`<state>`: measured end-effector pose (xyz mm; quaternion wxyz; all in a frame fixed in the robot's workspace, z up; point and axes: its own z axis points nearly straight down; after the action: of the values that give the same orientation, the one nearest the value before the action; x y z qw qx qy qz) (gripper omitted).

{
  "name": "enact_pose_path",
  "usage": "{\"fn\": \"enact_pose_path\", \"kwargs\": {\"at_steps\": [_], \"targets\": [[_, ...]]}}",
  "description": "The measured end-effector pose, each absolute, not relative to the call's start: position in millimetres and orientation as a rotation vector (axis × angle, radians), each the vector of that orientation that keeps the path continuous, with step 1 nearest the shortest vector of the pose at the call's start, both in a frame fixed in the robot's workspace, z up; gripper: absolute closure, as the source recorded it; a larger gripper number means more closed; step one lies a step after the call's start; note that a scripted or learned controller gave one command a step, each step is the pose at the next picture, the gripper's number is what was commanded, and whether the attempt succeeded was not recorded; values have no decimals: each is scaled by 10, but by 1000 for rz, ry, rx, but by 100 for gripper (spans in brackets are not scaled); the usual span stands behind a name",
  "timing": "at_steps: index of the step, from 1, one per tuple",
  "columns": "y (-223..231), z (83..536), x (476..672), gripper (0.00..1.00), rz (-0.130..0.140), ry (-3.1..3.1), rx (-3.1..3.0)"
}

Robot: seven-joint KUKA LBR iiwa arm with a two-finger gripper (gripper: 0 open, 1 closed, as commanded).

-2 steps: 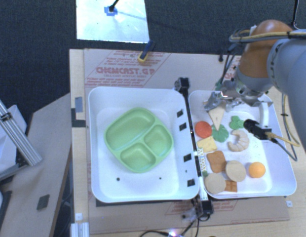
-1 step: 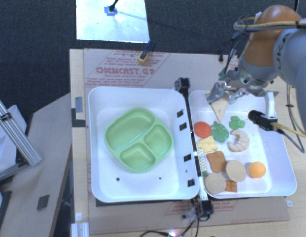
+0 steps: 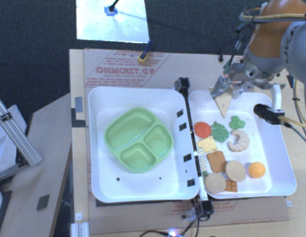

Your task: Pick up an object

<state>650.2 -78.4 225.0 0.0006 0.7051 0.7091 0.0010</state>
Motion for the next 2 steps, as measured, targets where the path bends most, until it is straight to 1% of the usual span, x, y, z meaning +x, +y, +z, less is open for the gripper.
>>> {"fn": "enact_pose_path", "kwargs": {"at_steps": [1,2], "targets": [[-324,2324,6605,100,6,2229,2212],[-72,2167,6545,100,2,2226,2214]]}}
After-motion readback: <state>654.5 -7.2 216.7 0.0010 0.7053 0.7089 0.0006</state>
